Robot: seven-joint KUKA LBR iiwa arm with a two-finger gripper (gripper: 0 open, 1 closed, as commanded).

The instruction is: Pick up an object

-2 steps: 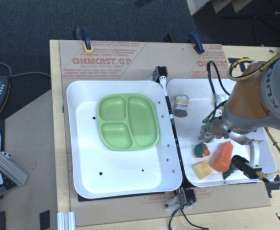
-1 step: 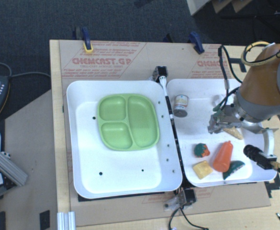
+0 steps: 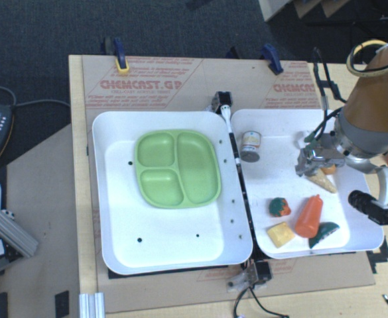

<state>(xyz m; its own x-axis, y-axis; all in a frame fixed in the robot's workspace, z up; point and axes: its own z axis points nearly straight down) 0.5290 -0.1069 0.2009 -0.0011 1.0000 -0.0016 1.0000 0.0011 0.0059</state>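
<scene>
The right bin (image 3: 273,134) holds several small items. A grey tin can (image 3: 250,146) lies near its left wall. Near the front sit a small red and green toy vegetable (image 3: 279,207), a yellow block (image 3: 280,234) and an orange carrot (image 3: 309,217) with a green top (image 3: 325,231). A tan wedge (image 3: 325,181) lies at the bin's right side. My gripper (image 3: 313,160) hangs low just above and left of the tan wedge, under the grey and orange arm (image 3: 373,105).
The left bin (image 3: 114,197) carries a green divided plate (image 3: 178,168). Black clips sit along the seam between the bins (image 3: 233,158). A black part of the arm's mount (image 3: 369,207) reaches over the right bin's right rim.
</scene>
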